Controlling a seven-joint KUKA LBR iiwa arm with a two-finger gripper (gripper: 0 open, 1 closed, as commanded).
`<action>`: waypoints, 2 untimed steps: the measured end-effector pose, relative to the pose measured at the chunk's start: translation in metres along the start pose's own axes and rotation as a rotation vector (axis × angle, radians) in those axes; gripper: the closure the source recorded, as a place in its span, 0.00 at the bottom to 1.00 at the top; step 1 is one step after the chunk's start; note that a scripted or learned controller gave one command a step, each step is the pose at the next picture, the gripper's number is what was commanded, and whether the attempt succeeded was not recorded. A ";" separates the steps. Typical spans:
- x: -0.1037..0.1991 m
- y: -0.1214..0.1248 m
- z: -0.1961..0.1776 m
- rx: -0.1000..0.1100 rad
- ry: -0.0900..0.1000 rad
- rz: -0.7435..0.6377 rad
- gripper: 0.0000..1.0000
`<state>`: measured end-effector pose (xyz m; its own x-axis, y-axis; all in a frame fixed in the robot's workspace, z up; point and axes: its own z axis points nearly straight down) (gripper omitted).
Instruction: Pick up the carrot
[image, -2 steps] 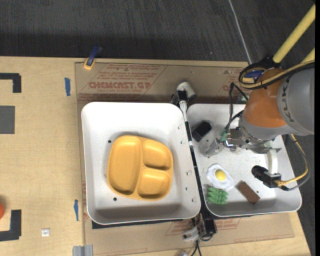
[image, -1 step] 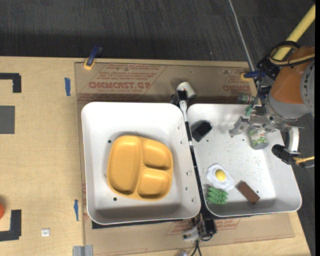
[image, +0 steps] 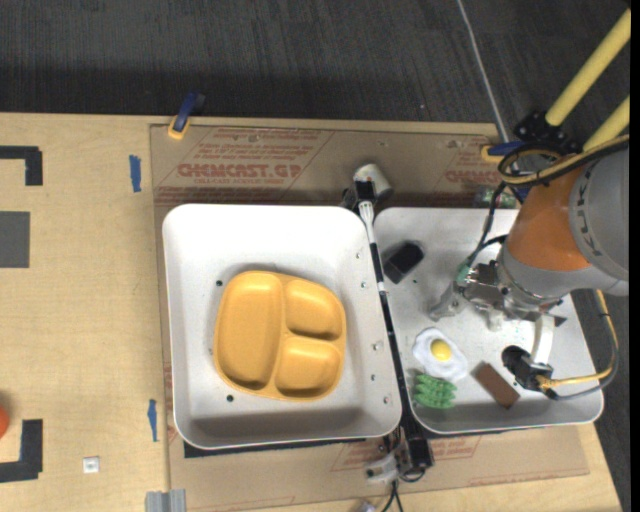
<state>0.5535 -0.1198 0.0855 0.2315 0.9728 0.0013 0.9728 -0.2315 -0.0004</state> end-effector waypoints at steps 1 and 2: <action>0.007 -0.061 0.000 -0.001 0.000 0.211 0.00; -0.038 0.017 -0.083 -0.002 -0.002 0.063 0.00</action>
<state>0.5610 -0.1607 0.1688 0.2926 0.9562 -0.0007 0.9562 -0.2926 0.0012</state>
